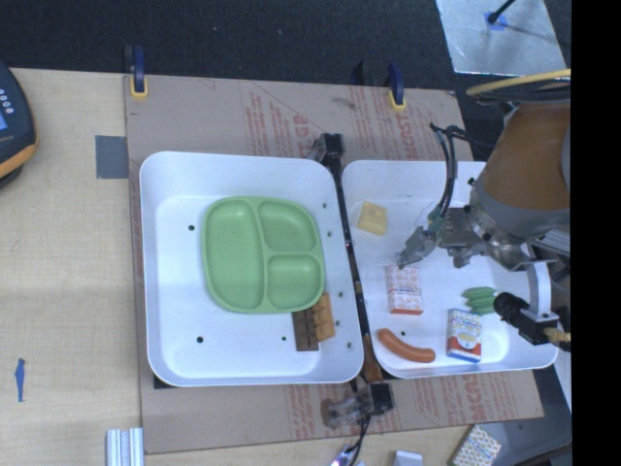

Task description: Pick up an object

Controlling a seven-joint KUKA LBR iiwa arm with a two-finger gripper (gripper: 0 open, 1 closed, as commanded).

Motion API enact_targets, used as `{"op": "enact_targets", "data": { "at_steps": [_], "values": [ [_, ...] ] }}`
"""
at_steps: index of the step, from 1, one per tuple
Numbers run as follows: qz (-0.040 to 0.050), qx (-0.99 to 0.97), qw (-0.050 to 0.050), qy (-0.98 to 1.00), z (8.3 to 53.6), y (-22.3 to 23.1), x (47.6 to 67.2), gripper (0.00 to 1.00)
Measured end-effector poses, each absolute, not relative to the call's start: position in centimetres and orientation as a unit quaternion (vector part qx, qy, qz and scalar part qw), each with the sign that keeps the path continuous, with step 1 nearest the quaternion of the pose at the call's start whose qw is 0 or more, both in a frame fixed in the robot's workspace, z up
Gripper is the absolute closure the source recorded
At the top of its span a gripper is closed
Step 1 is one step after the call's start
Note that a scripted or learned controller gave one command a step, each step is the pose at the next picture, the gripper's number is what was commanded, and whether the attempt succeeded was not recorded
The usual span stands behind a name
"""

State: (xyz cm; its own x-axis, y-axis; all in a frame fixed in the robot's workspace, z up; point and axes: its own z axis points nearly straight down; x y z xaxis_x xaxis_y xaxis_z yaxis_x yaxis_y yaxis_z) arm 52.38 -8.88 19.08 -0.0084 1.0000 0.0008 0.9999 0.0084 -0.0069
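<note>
Reaching in from the right, the grey arm (524,178) with its orange band bends over the right bin (388,178) on the bench (68,260), its wrist angled down and leftward so the pincer (415,250) hangs low over the bin's middle, just above the upper edge of a red-and-white packet (405,290). How far the pincer is parted cannot be made out at this size, and nothing is seen gripped in it. The left bin (165,202) carries a green divided plate (262,253) with a brown block (314,323) just beside its lower right corner. In the right bin the packet stands with its long axis running up and down the view; a sausage (406,347) lies below it, slanting down to the right; a small carton (465,335) sits to the right, a green object (479,299) above that, and a pale yellow square (373,218) near the bin's upper left.
</note>
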Motion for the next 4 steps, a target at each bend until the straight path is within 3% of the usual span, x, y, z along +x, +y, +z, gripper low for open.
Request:
{"op": "enact_targets", "data": {
  "at_steps": [1,2,4],
  "values": [
    [0.0038,-0.706,0.004,-0.709,10.7,-10.3,53.4,0.0],
    [0.0023,-0.706,0.003,-0.709,9.0,-9.9,51.7,0.0],
    [0.0009,-0.706,0.001,-0.708,9.3,-9.7,51.7,0.0]
  ]
}}
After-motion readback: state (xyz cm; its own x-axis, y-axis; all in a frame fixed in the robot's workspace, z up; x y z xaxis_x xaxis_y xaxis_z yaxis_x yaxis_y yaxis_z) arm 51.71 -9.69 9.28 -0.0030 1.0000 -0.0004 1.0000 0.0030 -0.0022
